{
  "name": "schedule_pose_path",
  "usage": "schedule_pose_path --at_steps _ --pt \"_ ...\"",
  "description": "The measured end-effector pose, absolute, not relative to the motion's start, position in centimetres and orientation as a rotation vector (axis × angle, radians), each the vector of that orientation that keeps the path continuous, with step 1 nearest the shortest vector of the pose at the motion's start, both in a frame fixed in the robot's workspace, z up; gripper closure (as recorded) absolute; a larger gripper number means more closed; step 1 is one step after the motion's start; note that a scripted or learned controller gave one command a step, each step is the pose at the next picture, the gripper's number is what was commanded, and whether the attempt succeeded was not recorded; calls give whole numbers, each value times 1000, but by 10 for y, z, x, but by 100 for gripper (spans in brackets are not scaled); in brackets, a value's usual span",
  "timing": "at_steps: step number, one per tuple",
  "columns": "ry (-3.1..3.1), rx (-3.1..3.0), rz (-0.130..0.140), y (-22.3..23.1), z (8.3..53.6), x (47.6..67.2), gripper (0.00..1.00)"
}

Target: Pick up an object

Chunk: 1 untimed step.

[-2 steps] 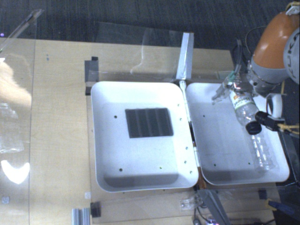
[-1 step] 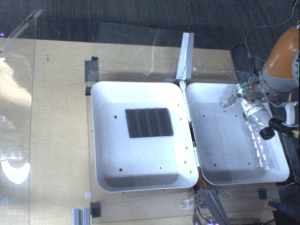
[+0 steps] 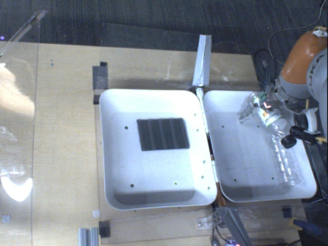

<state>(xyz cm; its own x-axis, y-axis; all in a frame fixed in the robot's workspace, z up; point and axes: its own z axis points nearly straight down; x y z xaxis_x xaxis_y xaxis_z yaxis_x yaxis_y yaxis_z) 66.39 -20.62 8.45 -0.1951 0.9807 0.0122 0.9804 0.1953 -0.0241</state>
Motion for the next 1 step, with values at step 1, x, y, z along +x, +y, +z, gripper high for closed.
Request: schedule_pose_path --at_steps 1 --pt "-2451 -1924 20 -207 85 663 0"
